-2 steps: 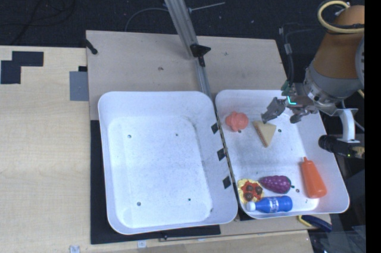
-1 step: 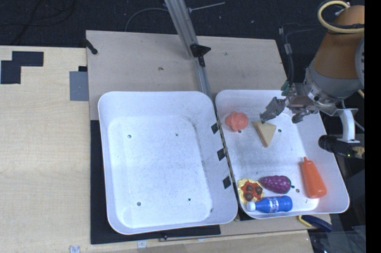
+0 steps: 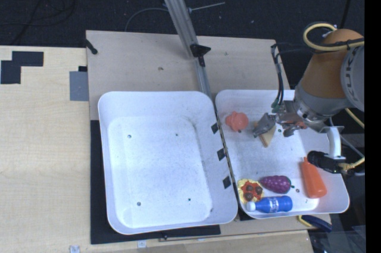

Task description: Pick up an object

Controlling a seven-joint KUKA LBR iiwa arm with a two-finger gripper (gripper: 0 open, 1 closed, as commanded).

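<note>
A small tan wedge-shaped piece (image 3: 267,137) sits in the upper middle of the right bin (image 3: 333,201), and the gripper (image 3: 266,127) is right over it. One dark grey finger (image 3: 262,125) slants down and to the left, and the tan piece pokes out just below and beside its tip. Whether the piece is pinched between the fingers or merely lying on the bin floor under them cannot be told from this angle — the second finger is hidden against the wrist body, so how far the fingers stand apart cannot be told either.

To the left of the gripper, near the bin's left wall, lies a pink rounded object (image 3: 237,121), apart from the finger. Along the near edge of the same bin are four more things: a yellow and red toy (image 3: 250,190) in the near left corner, a blue bottle (image 3: 273,205) lying on its side just below it, a purple grape bunch (image 3: 275,183) just above the bottle, and an orange carrot-like piece (image 3: 313,180) to the right, lying lengthwise toward the near right corner.

The arm (image 3: 333,76) comes in from the right, its orange band above the grey wrist, which hangs over the right bin's far right part. The left bin (image 3: 119,109) stands beside the right one, their walls touching along the middle — three small black clips (image 3: 221,153) sit on that shared edge. A grey metal rail (image 3: 178,11) slants up from behind the bins across the tan bench (image 3: 143,61).
</note>
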